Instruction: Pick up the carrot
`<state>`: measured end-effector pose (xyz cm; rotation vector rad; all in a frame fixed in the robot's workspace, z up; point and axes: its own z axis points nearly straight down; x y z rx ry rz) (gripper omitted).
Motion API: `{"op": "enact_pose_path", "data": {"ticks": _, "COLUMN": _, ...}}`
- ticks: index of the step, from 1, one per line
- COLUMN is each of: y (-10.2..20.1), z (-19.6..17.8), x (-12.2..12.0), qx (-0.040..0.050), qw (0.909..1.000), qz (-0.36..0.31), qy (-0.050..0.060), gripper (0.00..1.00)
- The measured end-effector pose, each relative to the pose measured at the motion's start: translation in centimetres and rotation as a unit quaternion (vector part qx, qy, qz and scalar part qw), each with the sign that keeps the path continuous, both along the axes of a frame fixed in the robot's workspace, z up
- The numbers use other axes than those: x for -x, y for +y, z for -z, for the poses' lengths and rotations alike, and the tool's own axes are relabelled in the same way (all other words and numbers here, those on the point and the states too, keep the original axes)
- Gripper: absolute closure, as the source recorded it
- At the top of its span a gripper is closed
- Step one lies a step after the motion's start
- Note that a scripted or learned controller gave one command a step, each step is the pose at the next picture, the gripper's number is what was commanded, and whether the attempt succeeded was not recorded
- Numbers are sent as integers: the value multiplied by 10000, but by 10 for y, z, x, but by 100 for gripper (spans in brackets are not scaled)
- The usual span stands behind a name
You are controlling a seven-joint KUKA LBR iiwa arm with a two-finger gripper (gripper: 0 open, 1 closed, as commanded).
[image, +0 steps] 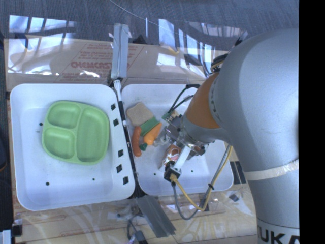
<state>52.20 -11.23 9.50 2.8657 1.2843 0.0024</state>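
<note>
The carrot (152,131) is a short orange piece with a green end, lying tilted in the left part of the right bin (152,184). My gripper (171,138) hangs just to the right of it, close to its orange end, under the grey arm and its orange band (203,108). The arm's bulk hides the gripper's tip, and I cannot tell whether it touches the carrot.
A tan bread slice (139,113) lies just behind the carrot. A reddish sausage-like piece (136,141) lies along the bin's left wall. A green divided plate (76,131) sits in the left bin (30,187). Yellow cables (193,202) trail over the right bin's front edge.
</note>
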Motion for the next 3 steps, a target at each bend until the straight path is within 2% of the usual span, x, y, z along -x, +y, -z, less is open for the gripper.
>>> {"op": "enact_pose_path", "data": {"ticks": 1, "y": 0, "z": -9, "x": 0, "qx": -14, "qw": 10000, "qz": -30, "qy": 15, "gripper": 100}}
{"op": "enact_pose_path", "data": {"ticks": 2, "y": 71, "z": -98, "x": -49, "qx": -15, "qw": 9959, "qz": -899, "qy": 2, "gripper": 100}}
{"op": "enact_pose_path", "data": {"ticks": 3, "y": 103, "z": -96, "x": -35, "qx": -13, "qw": 9962, "qz": 874, "qy": 39, "gripper": 100}}
